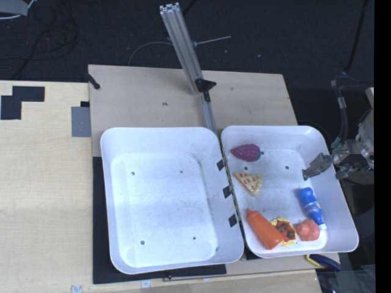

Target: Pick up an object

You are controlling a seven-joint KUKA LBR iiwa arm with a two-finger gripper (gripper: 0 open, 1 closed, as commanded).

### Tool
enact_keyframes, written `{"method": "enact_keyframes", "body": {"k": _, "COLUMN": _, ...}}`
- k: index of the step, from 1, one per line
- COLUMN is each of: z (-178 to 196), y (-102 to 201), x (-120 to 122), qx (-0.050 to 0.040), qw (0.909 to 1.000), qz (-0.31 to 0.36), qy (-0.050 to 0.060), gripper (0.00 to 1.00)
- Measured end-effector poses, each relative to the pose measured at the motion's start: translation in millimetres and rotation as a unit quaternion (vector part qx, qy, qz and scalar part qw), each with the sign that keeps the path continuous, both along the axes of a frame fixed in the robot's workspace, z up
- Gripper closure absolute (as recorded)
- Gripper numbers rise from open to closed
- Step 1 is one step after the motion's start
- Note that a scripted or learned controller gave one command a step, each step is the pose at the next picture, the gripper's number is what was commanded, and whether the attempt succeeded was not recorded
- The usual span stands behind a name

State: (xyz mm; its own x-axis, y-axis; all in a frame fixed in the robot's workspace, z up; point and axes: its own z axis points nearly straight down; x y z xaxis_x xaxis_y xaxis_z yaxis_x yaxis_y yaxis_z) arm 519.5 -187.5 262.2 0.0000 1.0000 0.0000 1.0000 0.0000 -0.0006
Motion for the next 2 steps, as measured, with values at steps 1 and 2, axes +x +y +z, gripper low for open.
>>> {"method": "enact_keyframes", "body": {"k": 1, "z": -63, "y": 1, "x": -1, "qx": 0.0007, "qw": 1.0, "qz": 0.0, "qy": 0.003, "gripper": 0.0}}
{"method": "enact_keyframes", "body": {"k": 2, "z": -106, "y": 4, "x": -4, "qx": 0.0006, "qw": 1.0, "qz": 0.0, "qy": 0.002, "gripper": 0.0}}
